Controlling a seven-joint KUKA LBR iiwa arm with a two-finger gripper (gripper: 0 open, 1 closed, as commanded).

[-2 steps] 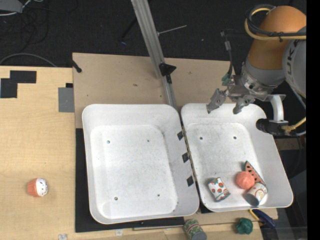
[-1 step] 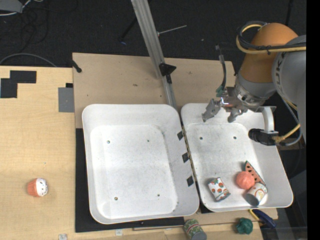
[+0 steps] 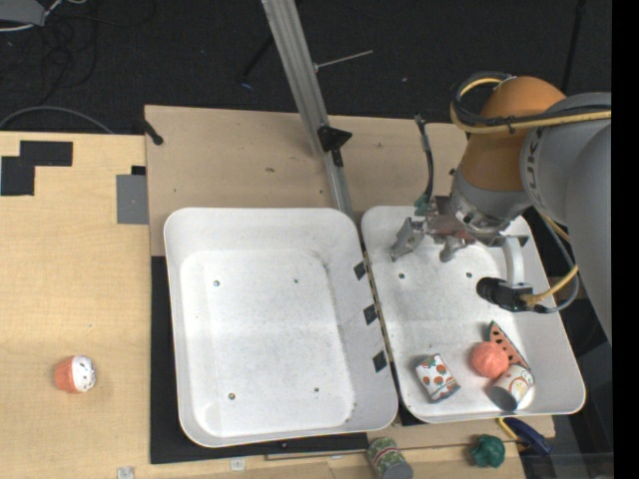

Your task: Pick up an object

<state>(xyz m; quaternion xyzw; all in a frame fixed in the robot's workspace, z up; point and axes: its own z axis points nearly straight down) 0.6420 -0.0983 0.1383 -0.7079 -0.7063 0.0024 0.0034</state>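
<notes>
My gripper (image 3: 427, 245) hangs over the far end of the right bin (image 3: 419, 297), its two grey fingers spread open with nothing between them. At the near end of that bin lie a white can with red spots (image 3: 435, 377), a red-orange ball (image 3: 488, 359), a watermelon-slice toy (image 3: 506, 340) and a small cylinder (image 3: 512, 386). These objects sit well below the gripper in the view, apart from it. A black cable end (image 3: 499, 292) hangs from the arm over the bin's right side.
The left bin (image 3: 260, 327) stands beside the right one, joined by black clips. A slanted metal rail (image 3: 305, 78) rises behind the bins. An orange-white ball (image 3: 75, 374) lies on the wooden table at far left. A green toy (image 3: 487, 451) and a can (image 3: 385, 457) sit by the front edge.
</notes>
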